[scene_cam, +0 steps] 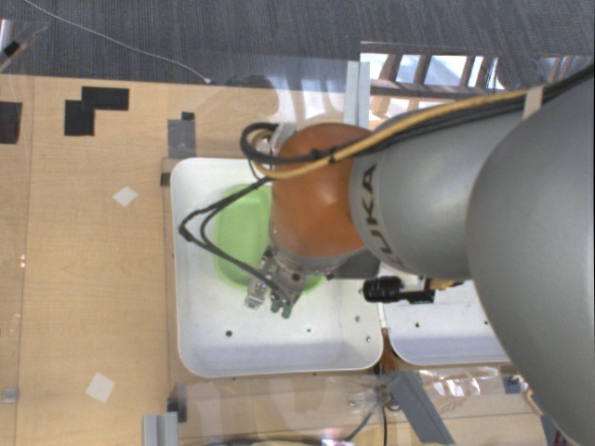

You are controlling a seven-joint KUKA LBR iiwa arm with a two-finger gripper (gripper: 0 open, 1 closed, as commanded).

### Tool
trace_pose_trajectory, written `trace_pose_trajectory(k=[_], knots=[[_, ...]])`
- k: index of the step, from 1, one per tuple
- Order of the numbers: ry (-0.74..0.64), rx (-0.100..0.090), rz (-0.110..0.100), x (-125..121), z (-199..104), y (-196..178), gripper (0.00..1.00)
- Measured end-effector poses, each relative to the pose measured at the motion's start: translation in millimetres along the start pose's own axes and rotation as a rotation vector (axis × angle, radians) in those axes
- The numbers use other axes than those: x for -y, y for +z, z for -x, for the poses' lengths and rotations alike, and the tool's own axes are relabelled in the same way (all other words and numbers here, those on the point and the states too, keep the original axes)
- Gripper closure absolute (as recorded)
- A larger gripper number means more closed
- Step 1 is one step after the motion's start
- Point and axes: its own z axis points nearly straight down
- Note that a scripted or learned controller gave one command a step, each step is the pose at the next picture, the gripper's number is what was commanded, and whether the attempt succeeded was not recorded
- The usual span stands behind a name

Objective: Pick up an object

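A light green, round, bowl-like object (240,230) lies in the left white bin (209,337), partly hidden by the arm's orange band and wrist. My gripper (268,299) hangs just below the object's lower right edge, over the bin floor. Its two fingers point down and left, with a small gap between them and nothing visible in that gap. The object's right part is covered by the arm.
The right white bin (442,342) lies under the grey arm, mostly covered. Black cables loop from the wrist over the left bin. Wooden bench top stretches to the left, with black markers at the far left. Grey brackets stand at the bins' corners.
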Motion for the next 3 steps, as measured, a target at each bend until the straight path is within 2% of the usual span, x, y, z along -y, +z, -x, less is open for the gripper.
trace_pose_trajectory(k=[1, 2, 3], knots=[[0.233, 0.003, 0.000, -4, 0, -42, 1.00], [0.502, 0.000, -0.005, -29, -12, -10, 1.00], [0.910, 0.000, -0.008, -20, -9, 19, 1.00]])
